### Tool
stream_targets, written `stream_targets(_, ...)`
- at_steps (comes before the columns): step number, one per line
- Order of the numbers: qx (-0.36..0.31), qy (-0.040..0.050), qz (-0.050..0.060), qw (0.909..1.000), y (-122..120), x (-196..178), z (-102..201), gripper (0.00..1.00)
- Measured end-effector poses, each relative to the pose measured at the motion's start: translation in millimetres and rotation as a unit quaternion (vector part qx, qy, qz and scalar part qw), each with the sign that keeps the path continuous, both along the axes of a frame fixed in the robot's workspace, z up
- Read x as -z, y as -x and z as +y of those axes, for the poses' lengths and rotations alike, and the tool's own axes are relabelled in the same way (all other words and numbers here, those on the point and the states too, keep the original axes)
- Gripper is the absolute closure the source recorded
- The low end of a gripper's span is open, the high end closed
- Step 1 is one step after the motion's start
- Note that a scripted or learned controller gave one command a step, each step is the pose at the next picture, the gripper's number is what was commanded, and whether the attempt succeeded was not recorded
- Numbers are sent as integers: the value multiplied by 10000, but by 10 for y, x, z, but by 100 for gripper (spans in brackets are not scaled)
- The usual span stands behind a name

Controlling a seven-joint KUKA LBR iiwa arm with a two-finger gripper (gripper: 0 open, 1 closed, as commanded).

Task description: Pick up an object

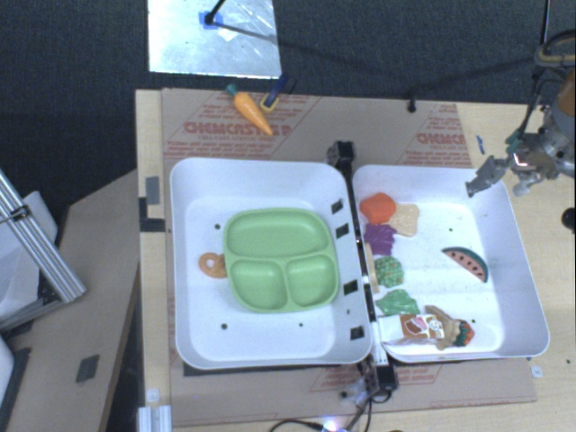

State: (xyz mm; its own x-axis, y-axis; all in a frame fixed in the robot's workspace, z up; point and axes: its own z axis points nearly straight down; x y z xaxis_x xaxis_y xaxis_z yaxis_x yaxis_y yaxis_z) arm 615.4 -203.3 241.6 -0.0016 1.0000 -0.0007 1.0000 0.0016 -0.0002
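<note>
The right bin [513, 241] holds several toy foods along its left side: an orange-red piece [378, 207], a beige piece [408, 220], purple grapes [380, 238], green broccoli [389, 271], a green leaf [396, 301] and a colourful flat piece [436, 328]. A watermelon slice [465, 264] lies alone toward the bin's right. My gripper [502, 180] hangs over the bin's upper right corner, open, with nothing between its fingers. It is well apart from every piece.
The left bin [193, 196] carries a green divided plate [277, 259] and a small orange ring [212, 265]. A toy carrot [252, 112] lies on the bench behind the bins. A shiny foil sheet [214, 25] sits farther back.
</note>
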Motion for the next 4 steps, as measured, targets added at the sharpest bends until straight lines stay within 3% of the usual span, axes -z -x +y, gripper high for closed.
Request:
stream_targets(2, -21, -7, 8, 10000, -123, 1201, 79, 0)
stream_targets(3, -22, -5, 4, 10000, -128, 1585, 88, 0)
stream_targets(4, -32, 3, -28, 10000, -146, 1451, 84, 100)
